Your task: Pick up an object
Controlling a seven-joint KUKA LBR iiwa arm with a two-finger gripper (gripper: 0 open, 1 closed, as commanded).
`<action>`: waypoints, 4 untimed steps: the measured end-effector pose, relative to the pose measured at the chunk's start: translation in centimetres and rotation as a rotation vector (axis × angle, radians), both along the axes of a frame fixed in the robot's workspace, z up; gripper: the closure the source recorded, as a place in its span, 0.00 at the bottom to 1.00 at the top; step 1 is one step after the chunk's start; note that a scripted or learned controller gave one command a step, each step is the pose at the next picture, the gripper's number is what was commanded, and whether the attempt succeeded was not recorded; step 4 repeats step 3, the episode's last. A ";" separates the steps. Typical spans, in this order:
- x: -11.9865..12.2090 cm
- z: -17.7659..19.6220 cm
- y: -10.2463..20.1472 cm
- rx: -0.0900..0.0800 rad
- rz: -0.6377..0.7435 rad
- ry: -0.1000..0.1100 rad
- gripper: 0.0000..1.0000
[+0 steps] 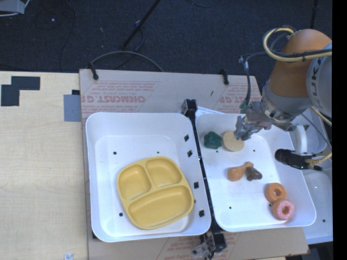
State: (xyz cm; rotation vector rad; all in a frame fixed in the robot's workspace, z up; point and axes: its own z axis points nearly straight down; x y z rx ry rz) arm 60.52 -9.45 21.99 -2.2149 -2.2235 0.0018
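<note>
end effector (242, 132) sat over a pale tan round disc (233, 143), flat, no clear long axis, in right bin (303, 199) near green lump (213, 140); grip state: can't tell.

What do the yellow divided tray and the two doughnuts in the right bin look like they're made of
The yellow divided tray looks like moulded plastic: one even colour, smooth rounded compartment walls, a soft sheen. The brown doughnut and pink doughnut look like toy food, probably plastic or rubber; the flat colours suggest so, but they're too small to be sure.
</note>
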 end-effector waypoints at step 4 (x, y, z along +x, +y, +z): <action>2.6 0.0 16.5 0.000 0.002 -0.002 1.00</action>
